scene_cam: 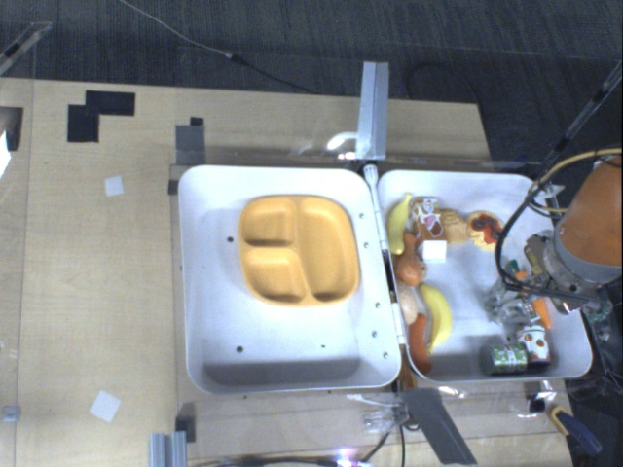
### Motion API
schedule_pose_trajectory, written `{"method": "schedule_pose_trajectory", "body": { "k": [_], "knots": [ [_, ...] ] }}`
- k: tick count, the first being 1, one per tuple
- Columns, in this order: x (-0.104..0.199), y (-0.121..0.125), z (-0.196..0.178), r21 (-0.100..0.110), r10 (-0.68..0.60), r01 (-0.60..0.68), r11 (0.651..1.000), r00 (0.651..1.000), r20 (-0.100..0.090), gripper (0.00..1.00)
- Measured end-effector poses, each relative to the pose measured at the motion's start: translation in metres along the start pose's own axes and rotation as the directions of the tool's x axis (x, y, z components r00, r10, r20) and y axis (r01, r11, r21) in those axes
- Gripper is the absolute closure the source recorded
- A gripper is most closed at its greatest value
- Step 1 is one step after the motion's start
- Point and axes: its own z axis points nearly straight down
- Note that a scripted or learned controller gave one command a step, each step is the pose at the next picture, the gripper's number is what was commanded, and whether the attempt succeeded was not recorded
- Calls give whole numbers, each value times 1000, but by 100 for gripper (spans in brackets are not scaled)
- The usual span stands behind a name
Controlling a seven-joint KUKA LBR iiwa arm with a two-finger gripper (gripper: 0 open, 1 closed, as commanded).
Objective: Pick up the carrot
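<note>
— Where's the carrot (pixel 542 311)?
— Right bin (pixel 467 373), near its right wall, just under the gripper (pixel 521 305).
— Has it got hold?
— Can't tell; the wrist hides its tips.
</note>
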Motion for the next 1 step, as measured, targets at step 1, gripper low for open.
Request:
{"method": "schedule_pose_trajectory", "body": {
  "k": [1],
  "knots": [
    [-23,23,-74,3,-5,5,1000,1000,3,100]
  ]
}}
